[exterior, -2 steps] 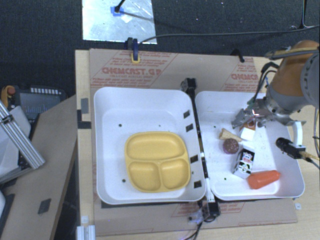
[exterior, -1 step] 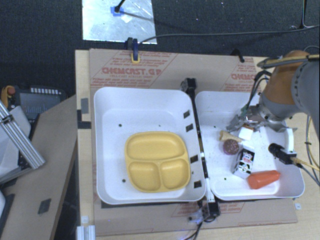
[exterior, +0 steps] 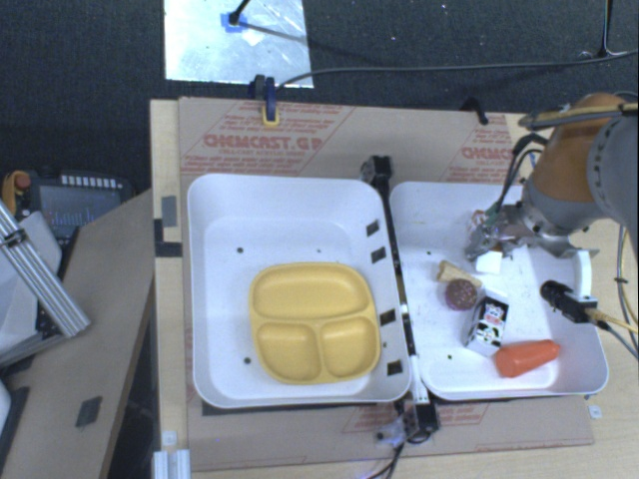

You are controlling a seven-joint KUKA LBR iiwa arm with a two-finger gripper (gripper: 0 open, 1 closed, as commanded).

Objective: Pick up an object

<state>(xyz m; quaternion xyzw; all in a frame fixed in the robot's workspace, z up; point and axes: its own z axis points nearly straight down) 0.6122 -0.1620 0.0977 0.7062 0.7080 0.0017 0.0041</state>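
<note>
Jaws low over the right bin, near its far edge; cannot tell the opening or any hold. Just beside, toward the near edge: white block. Further nearward: milk carton, carrot lying crosswise.

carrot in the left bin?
No, the orange carrot lies in the right bin, near its front corner; the left bin holds the yellow divided plate.

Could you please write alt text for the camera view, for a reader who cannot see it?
The gripper hangs low over the right bin, near a carrot, a small carton and a round brown piece. The left bin holds a yellow divided plate.
</note>
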